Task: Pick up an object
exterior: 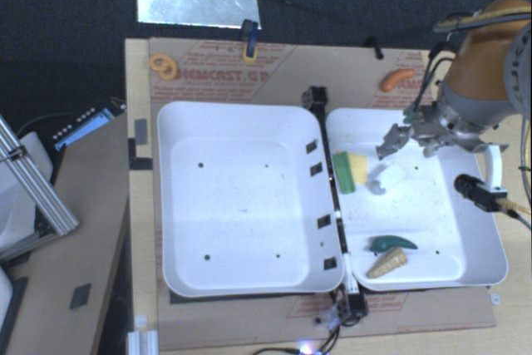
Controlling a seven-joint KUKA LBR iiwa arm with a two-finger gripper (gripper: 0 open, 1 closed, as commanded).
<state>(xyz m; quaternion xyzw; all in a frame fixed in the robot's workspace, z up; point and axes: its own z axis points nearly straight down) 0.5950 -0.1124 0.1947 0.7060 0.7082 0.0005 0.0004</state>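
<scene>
The right bin (482, 262) holds several objects. A green and yellow sponge (350, 170) lies by its left wall, with a small clear or white piece (381, 180) just right of it. Near the front lie a dark green pepper-shaped object (392, 243) and a tan cone (387, 263). My gripper (409, 147) hangs over the back of this bin, up and right of the sponge. It is open with nothing between its fingers.
The left bin (241, 195) stands beside the right one, split from it by a black-clipped divider (332, 187). On the board behind the bins lie an orange sausage shape (397, 80), a tan ring (163, 65) and a yellow clamp (249, 41).
</scene>
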